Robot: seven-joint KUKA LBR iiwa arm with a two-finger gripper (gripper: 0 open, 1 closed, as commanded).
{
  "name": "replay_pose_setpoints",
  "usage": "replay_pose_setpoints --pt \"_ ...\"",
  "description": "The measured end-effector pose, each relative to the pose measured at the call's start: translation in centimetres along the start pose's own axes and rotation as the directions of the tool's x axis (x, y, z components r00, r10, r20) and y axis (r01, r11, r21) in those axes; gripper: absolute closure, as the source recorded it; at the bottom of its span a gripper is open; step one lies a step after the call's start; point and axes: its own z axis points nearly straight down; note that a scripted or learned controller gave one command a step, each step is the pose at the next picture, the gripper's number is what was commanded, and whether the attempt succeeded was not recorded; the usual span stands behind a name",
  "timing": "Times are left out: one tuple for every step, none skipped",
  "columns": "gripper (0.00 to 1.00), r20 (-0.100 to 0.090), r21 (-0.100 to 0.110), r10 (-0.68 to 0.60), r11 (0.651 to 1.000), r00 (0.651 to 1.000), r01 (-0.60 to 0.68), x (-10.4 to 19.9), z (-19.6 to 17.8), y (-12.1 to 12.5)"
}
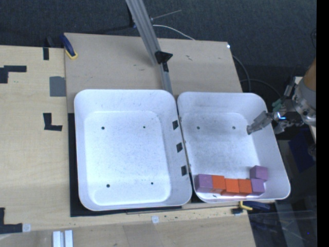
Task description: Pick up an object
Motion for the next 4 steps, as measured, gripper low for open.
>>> replay_pose_setpoints --pt "0.0 -0.004 0.009 -0.003 1.0 1.0 0.003 6.7 9.8 -1.2" --pt "0.0 0.001 0.004 0.001 1.0 1.0 -0.001 5.2 16.8 0.7" --pt "0.0 0.002 -0.005 -0.004 1.0 1.0 0.004 7.3 16.4 9.1" --pt "0.0 0.002 0.001 -0.001 1.0 1.0 0.001 7.1 16.5 8.8"
